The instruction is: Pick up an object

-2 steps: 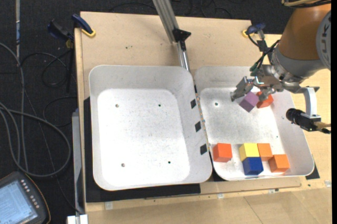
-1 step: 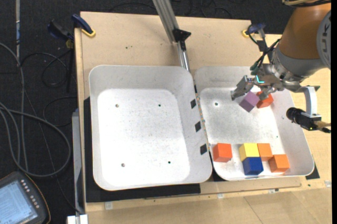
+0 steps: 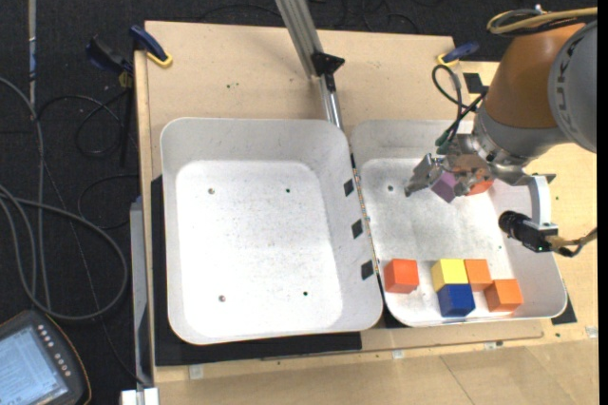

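One small purple block [image 3: 444, 187] sits clamped between the metal fingers of the gripper [image 3: 440, 180], right of centre, over the speckled white right bin [image 3: 418, 222].

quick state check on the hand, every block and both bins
hand: over the right bin, shut on purple block
purple block: between the fingers
orange block: lying alone in right bin
yellow block, blue block, two orange blocks: clustered at near edge
left bin: holds no blocks

light: even, bright overhead | shadows: soft | focus: slightly soft, grainy
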`<state>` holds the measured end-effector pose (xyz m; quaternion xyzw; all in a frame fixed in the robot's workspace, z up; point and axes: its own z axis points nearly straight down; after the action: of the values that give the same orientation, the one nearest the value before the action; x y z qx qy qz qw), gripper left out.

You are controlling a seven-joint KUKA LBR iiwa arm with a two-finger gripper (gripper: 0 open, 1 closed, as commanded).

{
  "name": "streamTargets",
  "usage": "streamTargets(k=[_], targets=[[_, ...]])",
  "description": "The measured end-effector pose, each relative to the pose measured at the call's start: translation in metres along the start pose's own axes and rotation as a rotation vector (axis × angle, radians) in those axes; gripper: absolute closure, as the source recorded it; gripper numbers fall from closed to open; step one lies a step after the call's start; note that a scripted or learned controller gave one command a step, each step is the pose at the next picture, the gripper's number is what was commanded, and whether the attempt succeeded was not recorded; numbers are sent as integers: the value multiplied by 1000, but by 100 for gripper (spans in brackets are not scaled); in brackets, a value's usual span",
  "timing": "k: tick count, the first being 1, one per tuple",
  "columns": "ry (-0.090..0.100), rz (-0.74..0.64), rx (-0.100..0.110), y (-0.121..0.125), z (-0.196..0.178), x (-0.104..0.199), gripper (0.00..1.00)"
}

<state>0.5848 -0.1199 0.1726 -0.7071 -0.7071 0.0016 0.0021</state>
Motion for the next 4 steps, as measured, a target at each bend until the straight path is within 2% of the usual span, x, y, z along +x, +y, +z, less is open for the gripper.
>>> streamTargets(k=[1, 2, 3, 4], targets=[[0, 0, 1, 2, 64, 3, 0], [0, 0, -2, 2, 79, 3, 0], [-1, 0, -7, 3, 67, 3, 100], [-2, -2, -10, 4, 22, 10, 100]])
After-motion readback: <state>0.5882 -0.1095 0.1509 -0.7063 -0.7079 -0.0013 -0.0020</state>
